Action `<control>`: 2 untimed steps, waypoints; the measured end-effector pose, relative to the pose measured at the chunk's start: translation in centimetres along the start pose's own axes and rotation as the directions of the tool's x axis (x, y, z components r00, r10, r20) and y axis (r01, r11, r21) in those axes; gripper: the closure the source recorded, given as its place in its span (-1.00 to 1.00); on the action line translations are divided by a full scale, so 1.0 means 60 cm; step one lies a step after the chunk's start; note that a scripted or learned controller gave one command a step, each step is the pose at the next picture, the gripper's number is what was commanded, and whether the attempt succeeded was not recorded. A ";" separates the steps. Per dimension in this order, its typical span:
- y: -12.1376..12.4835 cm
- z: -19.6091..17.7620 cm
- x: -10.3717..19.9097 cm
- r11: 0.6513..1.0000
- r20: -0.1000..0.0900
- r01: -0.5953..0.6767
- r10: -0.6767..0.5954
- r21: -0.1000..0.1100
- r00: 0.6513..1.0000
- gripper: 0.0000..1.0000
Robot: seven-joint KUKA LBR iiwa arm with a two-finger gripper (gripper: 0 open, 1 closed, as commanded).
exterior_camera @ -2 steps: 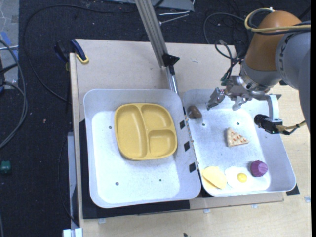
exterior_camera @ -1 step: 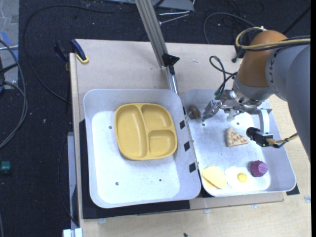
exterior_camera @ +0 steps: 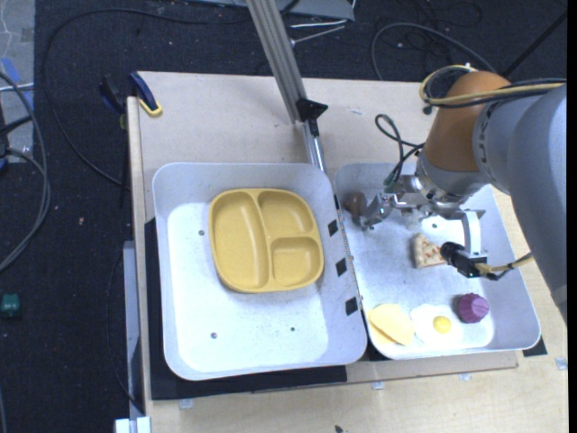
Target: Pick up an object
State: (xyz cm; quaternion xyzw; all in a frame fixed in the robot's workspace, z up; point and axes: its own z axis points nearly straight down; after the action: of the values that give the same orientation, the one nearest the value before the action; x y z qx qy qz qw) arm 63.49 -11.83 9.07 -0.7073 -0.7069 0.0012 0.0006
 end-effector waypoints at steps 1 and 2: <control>0.002 -0.021 0.000 1.000 0.001 0.000 0.000 -0.005 1.000 1.00; -0.002 -0.092 0.000 1.000 0.000 -0.001 0.001 -0.007 1.000 1.00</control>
State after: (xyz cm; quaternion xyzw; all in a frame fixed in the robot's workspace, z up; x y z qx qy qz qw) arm 63.41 -11.85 14.61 -0.7076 -0.7066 -0.0014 -0.0020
